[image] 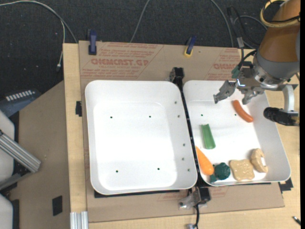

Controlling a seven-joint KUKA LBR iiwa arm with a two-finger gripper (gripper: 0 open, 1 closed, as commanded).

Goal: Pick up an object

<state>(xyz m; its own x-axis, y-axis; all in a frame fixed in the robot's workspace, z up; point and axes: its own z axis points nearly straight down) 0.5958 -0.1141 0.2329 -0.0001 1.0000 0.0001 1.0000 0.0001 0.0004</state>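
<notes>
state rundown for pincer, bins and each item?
pincer: open, holding nothing, above right bin's far end
sausage: lying flat, beside the pincer
green stick: flat, mid-bin
carrot: against the left wall
green lump, toast, pale pastry: near edge
right bin: holds all six

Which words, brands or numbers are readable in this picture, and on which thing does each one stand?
"CHEMCAST GP": red print on the brown board behind the left bin, readable.
The same red print near the board's right end: partly cut off, only in part readable.
Smaller red lines around both prints: too small to read.
No text shows on the bins or the food pieces.
</notes>
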